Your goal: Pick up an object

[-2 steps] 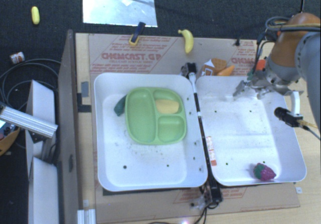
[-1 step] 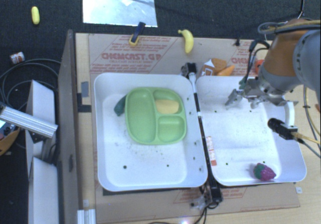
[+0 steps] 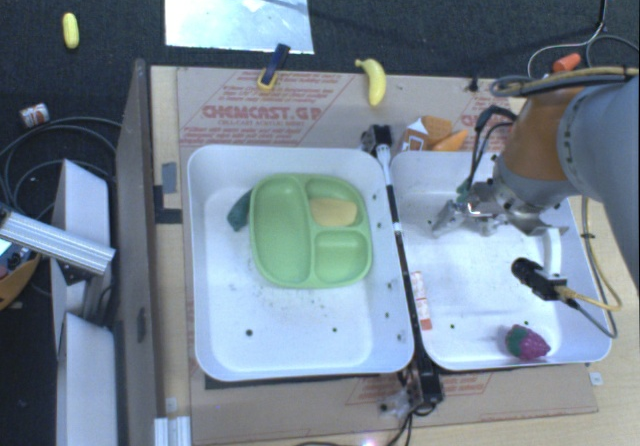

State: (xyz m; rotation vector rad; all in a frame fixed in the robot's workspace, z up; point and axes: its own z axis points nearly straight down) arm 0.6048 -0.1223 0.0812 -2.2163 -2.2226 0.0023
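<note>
The gripper (image 3: 455, 217) hangs low over the far half of the right bin (image 3: 470, 299), near that bin's left wall. Whether it is open or closed cannot be told from this angle, and nothing is seen held in it. Only one loose item lies in this bin: a pink toy with a green end (image 3: 527, 342), near the front right corner. It lies well apart from the gripper, toward the front edge and to the right-hand wall. The toy is nearly round, and its slightly longer axis runs roughly along the front edge. As the nearest free item, it is judged the likeliest pick. Reaching it requires a diagonal travel across bare bin floor, then a descent. Two orange pieces (image 3: 443, 134) sit at the right bin's far left corner. The left bin (image 3: 290, 329) holds one green divided plate (image 3: 300, 244), with one yellow piece (image 3: 335, 210) in the plate's far right compartment. One dark green item (image 3: 238, 210) lies against the plate's left edge. One banana (image 3: 373, 81) lies on the bench beyond the bins.
</note>
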